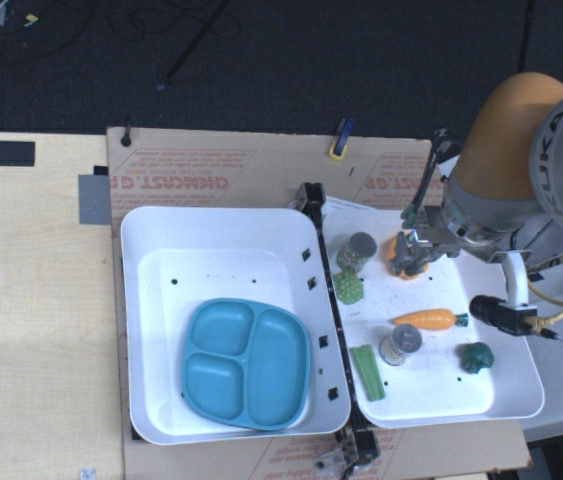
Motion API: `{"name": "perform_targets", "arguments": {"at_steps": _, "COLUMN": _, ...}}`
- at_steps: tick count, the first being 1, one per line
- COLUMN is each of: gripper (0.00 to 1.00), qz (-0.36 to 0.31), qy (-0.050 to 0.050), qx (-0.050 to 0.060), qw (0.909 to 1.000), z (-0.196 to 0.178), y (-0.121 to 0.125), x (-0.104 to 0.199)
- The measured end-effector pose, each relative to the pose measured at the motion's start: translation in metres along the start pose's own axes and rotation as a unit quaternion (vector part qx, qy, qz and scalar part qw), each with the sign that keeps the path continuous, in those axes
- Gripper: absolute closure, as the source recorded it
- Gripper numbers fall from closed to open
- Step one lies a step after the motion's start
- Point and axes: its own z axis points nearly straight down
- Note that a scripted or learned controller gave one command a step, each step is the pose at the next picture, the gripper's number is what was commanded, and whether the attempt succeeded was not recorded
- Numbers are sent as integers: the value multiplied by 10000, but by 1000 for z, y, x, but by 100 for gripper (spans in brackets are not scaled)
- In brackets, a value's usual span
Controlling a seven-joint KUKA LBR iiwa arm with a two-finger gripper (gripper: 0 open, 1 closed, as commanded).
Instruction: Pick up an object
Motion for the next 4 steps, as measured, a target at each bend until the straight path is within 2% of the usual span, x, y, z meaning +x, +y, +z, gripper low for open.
{"name": "perform_targets", "arguments": {"at_steps": 2, "gripper": 100, "qz": 5, "qy": -4, "qx": 1, "qw": 10000, "z": 2, "y": -19, "x": 92}}
{"name": "perform_targets", "arguments": {"at_steps": 3, "gripper": 100, "qz": 3, "qy": -6, "qx": 7, "qw": 10000, "z": 4, "y": -44, "x": 136}}
{"name": "perform_targets", "arguments": {"at_steps": 4, "gripper": 100, "qz": 18, "qy": -12, "qx": -3, "qw": 10000, "z": 3, "y": -43, "x": 136}}
